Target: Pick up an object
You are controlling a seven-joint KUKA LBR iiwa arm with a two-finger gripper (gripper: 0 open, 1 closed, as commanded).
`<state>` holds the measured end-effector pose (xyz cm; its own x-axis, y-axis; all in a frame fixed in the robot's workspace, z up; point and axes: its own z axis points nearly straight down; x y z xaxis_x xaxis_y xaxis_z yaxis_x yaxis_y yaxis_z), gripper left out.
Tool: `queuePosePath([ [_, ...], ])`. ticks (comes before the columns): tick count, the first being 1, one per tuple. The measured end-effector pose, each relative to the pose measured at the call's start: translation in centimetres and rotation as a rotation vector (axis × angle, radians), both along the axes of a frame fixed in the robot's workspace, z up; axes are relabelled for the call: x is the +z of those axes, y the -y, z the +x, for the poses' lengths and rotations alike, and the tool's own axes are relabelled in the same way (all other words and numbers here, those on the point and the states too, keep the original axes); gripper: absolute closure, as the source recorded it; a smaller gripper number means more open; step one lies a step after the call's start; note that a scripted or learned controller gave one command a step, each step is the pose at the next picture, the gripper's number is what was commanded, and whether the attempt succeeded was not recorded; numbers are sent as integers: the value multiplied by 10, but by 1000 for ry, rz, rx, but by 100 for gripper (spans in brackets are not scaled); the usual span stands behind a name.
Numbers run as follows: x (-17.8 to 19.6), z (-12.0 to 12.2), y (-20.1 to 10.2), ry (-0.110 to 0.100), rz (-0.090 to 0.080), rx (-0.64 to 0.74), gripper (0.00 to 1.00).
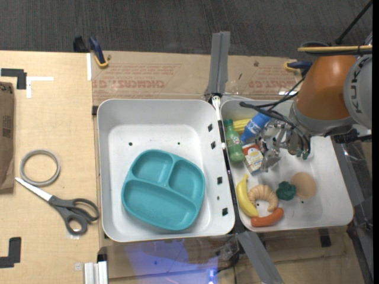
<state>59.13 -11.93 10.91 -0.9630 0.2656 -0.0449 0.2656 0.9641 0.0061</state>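
Over the right bin point(331, 212) I see my gripper point(273, 149) hanging low above a small carton point(253, 157), though I cannot tell how its tip is set. Near it lie a banana point(243, 197), a croissant point(264, 195) and an egg point(304, 185); a teal tray point(163, 188) sits in the left bin point(118, 129).

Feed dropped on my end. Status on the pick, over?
Gripper low in right bin, over small carton. Grip unconfirmed. Banana, croissant, egg lie close by.
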Motion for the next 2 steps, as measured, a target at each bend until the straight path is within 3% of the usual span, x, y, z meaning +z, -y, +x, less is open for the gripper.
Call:
queuePosePath([
  [1,0,-11,-6,2,2,-96,0],
  [2,-1,8,-17,-13,5,-205,0],
])
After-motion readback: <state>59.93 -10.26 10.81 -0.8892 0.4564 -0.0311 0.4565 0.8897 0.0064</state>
